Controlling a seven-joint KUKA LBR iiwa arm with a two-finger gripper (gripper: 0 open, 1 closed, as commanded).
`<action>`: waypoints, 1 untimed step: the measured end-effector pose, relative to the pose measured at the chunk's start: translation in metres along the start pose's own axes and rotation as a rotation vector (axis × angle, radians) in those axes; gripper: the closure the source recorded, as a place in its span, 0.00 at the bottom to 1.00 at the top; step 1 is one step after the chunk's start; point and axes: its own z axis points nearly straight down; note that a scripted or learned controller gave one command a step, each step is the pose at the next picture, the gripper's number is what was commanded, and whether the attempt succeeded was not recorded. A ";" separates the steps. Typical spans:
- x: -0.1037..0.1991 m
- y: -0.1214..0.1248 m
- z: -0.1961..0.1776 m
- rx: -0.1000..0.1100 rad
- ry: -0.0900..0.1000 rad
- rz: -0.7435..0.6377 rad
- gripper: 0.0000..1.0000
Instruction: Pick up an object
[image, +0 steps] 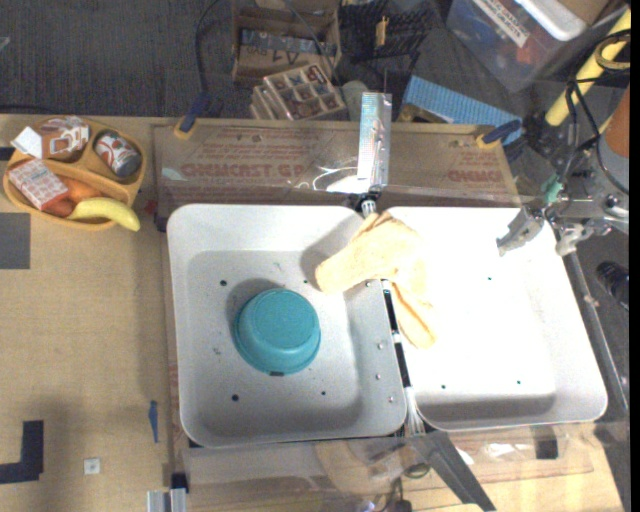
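A wooden bench fills the lower and left parts of the frame and carries two shallow white bins side by side: the left bin sits in the centre, the right bin toward the right. Inside the left bin, in its lower middle, a teal bowl lies upside down. A yellow cloth drapes over the wall between the two bins, one part lying in the upper right of the left bin and another trailing down into the left edge of the right bin. At the upper left of the frame, a yellow tray holds a banana and small packets. A long cardboard board lies behind the bins, with dark floor and clutter beyond. The gripper hangs at the upper right of the right bin, near its back rim, well apart from the cloth and the bowl, grasping nothing. The arm behind it is cut off by the right edge, tangled with cables, and whether the gripper is spread or closed is too small to make out.
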 end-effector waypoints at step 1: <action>0.038 0.059 0.072 -0.001 -0.001 -0.007 0.00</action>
